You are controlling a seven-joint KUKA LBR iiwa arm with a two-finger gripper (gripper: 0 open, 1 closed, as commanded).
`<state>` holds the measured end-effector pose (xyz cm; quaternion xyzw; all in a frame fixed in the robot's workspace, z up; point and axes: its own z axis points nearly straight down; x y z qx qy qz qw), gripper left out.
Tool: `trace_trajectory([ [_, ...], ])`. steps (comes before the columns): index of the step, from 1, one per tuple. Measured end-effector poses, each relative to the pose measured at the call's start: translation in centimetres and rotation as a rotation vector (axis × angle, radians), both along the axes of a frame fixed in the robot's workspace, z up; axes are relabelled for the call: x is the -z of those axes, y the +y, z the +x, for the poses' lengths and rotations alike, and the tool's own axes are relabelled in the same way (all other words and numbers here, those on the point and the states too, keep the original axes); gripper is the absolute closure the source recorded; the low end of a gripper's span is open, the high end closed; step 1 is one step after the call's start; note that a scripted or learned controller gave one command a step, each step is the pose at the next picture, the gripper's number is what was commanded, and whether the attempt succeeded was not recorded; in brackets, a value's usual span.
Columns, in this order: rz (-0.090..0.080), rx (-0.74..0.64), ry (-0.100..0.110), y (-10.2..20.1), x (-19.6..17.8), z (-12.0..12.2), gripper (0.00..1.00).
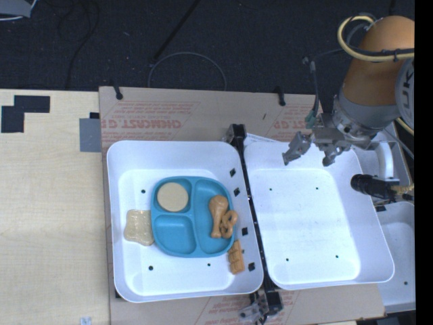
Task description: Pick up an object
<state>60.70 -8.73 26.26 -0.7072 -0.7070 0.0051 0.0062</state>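
Observation:
In the left bin [128, 161] lies a blue divided plate [177, 239] with a round tan cookie [172, 196] in its upper left section. A tan drumstick-shaped piece [218, 212] and a pretzel-like piece [229, 223] rest in its right section. A pale bread slice [139, 227] sits just left of the plate, and a small brown piece [235, 257] lies at the plate's lower right. My gripper [313, 150] hangs open above the back edge of the right bin [318, 263], far from all these things, with nothing between its fingers.
A divider with black clips [245, 202] runs between the two bins. Cardboard [176, 117] lies under the bins. The wooden bench [47, 222] stretches to the left, with dark patches at its back.

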Motion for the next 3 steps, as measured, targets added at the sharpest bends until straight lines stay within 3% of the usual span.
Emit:
trace_trajectory([
  [1,-0.001,-0.002,-0.012,0.0,-0.7,0.2,0.00],
  [3,-0.001,-0.002,-0.009,0.5,8.6,1.3,0.00],
])
